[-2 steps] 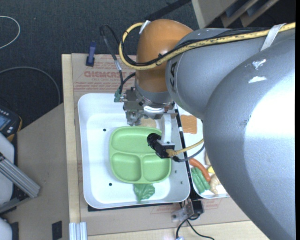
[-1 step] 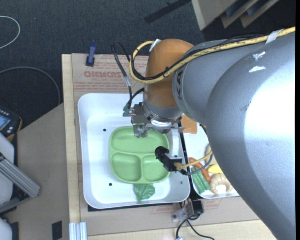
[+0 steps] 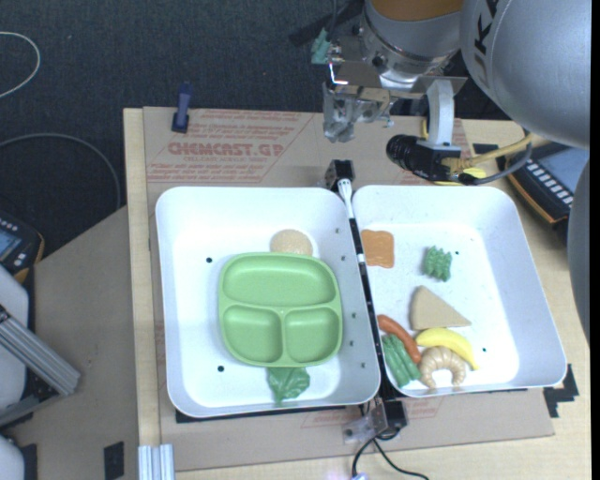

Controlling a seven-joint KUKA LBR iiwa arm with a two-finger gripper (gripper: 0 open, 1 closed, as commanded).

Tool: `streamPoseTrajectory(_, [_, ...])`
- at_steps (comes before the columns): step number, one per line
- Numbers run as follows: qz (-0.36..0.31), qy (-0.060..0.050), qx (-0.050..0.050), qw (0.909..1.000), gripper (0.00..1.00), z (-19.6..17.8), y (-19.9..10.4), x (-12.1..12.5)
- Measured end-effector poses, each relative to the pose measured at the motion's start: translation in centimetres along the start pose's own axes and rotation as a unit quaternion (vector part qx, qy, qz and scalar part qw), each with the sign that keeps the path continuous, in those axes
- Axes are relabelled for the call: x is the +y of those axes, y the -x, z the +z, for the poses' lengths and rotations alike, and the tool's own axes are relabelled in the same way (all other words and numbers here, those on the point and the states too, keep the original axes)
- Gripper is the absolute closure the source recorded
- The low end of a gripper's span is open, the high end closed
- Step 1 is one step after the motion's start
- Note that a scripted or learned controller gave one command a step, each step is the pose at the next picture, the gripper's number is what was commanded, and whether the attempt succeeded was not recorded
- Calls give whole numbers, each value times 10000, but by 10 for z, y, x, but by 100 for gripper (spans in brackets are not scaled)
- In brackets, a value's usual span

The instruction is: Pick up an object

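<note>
Hovering at the frame's top, the gripper (image 3: pixel 352 117) holds nothing visible; how far its fingers are parted is unclear. The toy food, including a banana (image 3: pixel 447 343), lies lower right in the right bin (image 3: pixel 506 220), so descent and grasp apparently remain.

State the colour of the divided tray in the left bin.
Light green: the divided tray shows plainly in the camera view.

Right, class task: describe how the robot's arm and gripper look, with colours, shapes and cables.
The arm is a thick, rounded grey tube with an orange band above the wrist. Below it sits a silver metal gripper with a small green part beside it. A black and yellow cable runs beside a black cylinder.
</note>
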State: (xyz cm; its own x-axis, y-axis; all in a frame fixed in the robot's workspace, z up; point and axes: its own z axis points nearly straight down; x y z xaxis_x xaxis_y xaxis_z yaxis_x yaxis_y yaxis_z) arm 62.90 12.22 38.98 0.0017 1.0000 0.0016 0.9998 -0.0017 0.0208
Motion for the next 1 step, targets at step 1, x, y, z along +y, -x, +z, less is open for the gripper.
streamPoseTrajectory(1, [-50, -138, 2, 9999, 100, 40, -71, -31])
